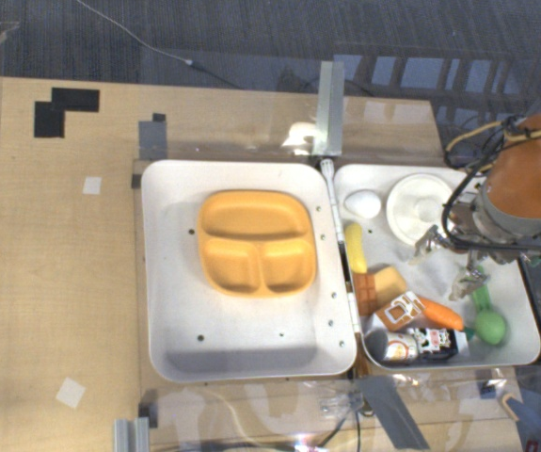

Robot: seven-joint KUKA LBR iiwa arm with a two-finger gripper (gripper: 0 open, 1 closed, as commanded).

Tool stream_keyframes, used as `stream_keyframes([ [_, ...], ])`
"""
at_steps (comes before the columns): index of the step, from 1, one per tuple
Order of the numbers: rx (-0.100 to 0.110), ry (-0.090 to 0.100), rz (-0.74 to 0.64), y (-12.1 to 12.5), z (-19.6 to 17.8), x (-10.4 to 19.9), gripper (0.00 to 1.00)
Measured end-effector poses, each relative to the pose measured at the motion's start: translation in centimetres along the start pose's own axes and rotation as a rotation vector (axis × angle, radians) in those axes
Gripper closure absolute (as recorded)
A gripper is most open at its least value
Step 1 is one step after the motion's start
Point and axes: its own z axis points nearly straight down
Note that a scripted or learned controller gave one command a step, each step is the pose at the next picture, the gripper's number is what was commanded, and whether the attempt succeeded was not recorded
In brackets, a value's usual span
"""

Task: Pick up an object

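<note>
The right bin (pixel 530 345) holds a white bowl (pixel 414 207), a white egg (pixel 362 203), a yellow banana (pixel 355 249), a brown block (pixel 381 286), an orange carrot (pixel 440 314), a green pear-like toy (pixel 487 325), a small snack packet (pixel 402 311) and a dark bottle (pixel 426 345) lying on its side. My gripper (pixel 451 260) hangs over the right half of this bin, just below the bowl and above the carrot. Its two metal fingers are spread apart and open, with only white bin floor between them. The orange wrist band (pixel 532 175) covers the bin's far right corner.
The left bin (pixel 171 345) holds an orange divided tray (pixel 256 241) at its middle. A metal post (pixel 330 111) stands at the back between the bins. The wooden bench (pixel 54 281) stretches out to the left.
</note>
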Motion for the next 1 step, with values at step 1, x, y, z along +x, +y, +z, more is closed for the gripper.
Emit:
stream_keyframes([
  [1, 0.011, -0.012, -0.271, 7.42, 0.7, -3.22, 0.0],
])
